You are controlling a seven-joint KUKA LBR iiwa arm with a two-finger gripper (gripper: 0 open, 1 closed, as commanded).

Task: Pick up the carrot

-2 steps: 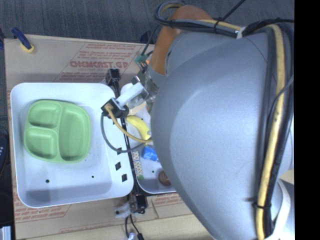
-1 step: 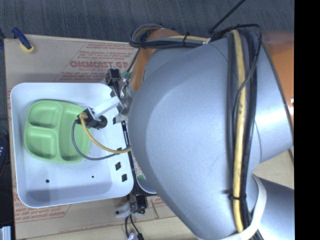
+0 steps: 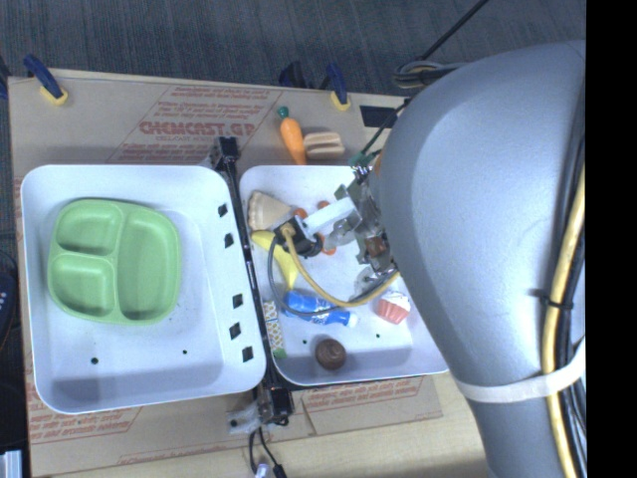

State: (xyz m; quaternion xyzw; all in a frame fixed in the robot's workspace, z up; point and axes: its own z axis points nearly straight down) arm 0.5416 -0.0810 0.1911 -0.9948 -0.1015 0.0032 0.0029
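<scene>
The carrot, orange with a green top, lies on the cardboard just behind the right bin, outside it and next to a tan block. My gripper hangs low over the middle of the right bin, well in front of the carrot, and nothing can be seen in it. The big grey arm covers the bin's right side.
The right bin holds a tan wedge, a yellow banana, a blue bottle, a brown ball, a pink cupcake and a small red piece. A green divided plate lies in the left bin.
</scene>
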